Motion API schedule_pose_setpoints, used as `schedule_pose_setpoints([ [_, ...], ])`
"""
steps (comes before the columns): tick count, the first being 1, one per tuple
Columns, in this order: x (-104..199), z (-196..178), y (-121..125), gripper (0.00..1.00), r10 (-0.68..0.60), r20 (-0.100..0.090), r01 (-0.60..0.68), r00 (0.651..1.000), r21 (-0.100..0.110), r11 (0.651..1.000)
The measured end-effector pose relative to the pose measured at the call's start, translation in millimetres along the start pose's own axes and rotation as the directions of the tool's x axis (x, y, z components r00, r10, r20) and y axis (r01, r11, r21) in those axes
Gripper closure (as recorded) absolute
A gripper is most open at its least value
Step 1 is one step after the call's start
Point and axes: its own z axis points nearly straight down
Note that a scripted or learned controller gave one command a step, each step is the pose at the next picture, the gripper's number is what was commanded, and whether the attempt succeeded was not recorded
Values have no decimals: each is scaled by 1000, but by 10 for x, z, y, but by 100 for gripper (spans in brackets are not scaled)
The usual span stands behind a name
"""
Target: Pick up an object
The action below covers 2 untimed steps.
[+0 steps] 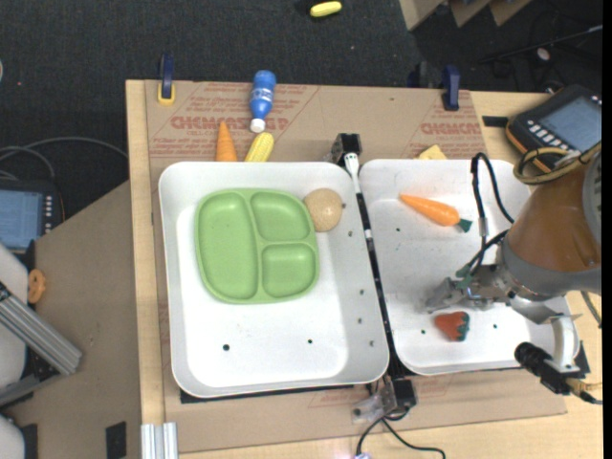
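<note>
In the camera view, two shallow white bins are seen side by side on a cardboard-covered bench (287,113). The left bin (191,352) holds a green divided plate (256,245) with three compartments, and a small beige ball (324,208) is set against the plate's upper right corner, near the bin's far right wall. The right bin (411,256) holds an orange carrot (432,209) with a dark green tip (lying at a slant in the far half) and a red strawberry-like piece (452,325) with a green end, resting on the bin floor in the near half.

The arm (559,237) is reached in from the right, and its gripper (457,295) is held low over the right bin, just above and beside the red piece; whether they touch cannot be told. The metal fingers (442,300) are pointed leftward, and their state (spread or closed) cannot be told from this angle. Nothing is seen grasped between them.

Behind the bins, on the cardboard, a small blue-and-white bottle (261,100), an orange cone-shaped piece (225,143) and a yellow corn-like piece (259,147) are laid close together. A yellow object (326,10) is seen on the dark floor beyond the bench, and a handheld pendant (559,127) is placed at the far right.
</note>
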Motion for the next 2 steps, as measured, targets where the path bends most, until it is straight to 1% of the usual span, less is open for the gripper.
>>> schedule_pose_setpoints([
  [2,0,0,0,0,0,0,0,1000,0,1000],
])
